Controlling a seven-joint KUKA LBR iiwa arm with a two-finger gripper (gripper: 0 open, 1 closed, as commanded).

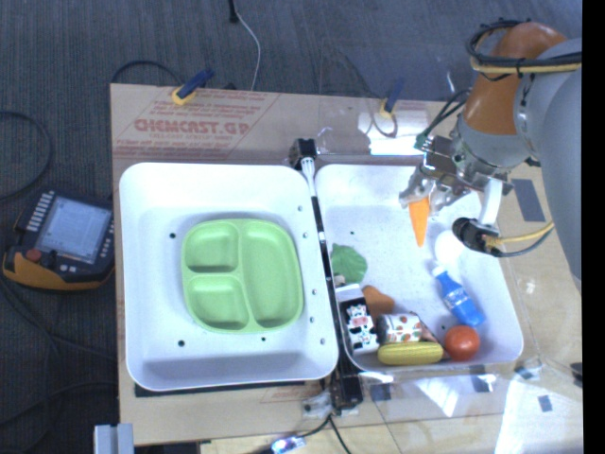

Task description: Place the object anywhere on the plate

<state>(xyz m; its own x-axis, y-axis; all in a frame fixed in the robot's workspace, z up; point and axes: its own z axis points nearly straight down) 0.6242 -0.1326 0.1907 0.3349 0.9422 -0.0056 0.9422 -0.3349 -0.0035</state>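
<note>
A green three-compartment plate (242, 272) lies in the left bin (151, 197). Over the right bin (378, 225), my gripper (424, 197) hangs near the far right corner. An orange carrot (419, 220) points downward between its fingers, and the gripper is shut on its top end. The carrot is lifted off the bin floor, well to the right of the plate.
Along the right bin's near side lie a green leafy item (348, 263), a brown piece (377, 300), a cow-patterned box (356, 326), a dotted box (405, 328), a yellow banana (410, 353), a red tomato (461, 341) and a blue-labelled bottle (456, 289). A teach pendant (59, 239) rests left of the bench.
</note>
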